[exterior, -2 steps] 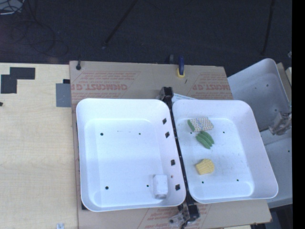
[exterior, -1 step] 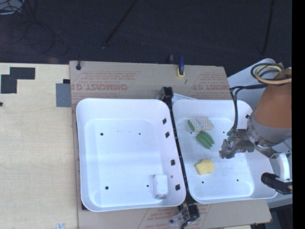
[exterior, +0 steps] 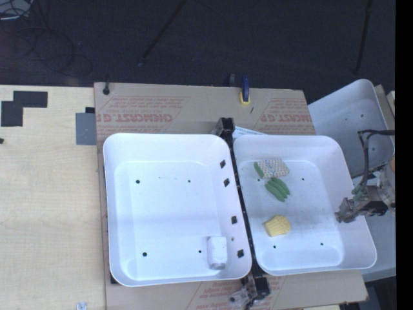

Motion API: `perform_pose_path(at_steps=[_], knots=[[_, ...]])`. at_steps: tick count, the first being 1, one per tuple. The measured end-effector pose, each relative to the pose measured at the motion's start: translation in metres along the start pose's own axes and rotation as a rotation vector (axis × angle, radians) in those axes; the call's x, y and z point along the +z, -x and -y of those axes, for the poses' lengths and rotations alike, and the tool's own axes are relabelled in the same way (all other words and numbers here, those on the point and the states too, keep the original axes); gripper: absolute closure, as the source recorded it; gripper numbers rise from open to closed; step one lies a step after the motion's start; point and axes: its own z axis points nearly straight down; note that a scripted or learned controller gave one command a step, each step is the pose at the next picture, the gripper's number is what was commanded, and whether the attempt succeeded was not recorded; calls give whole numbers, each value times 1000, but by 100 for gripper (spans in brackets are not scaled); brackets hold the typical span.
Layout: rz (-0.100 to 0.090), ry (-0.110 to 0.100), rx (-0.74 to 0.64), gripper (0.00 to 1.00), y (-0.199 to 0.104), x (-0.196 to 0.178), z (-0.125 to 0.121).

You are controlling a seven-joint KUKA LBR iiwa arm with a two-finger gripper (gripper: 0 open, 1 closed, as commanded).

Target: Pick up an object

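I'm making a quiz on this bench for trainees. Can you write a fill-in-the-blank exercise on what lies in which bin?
1. The yellow corn piece lies in the ____ bin.
2. The white cylinder lies in the ____ bin.
3. The green pods lie farther from the camera than the ____ piece.
4. The tool is at the right bin's ____ rim.

Missing words: right; left; corn; right

Pale wood bench (exterior: 45, 205), brown cardboard sheet (exterior: 193, 112) on it, two white bins (exterior: 116, 173) side by side on the cardboard
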Motion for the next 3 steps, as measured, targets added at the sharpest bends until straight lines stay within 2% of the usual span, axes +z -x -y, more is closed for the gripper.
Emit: perform_pose_path(at_steps=[1, 2, 3], knots=[[5, 21, -9, 100, 2, -176, -3], [-7, -6, -12, 100, -56, -84, -1], [-6, 12, -24, 100, -186, -185, -2]])
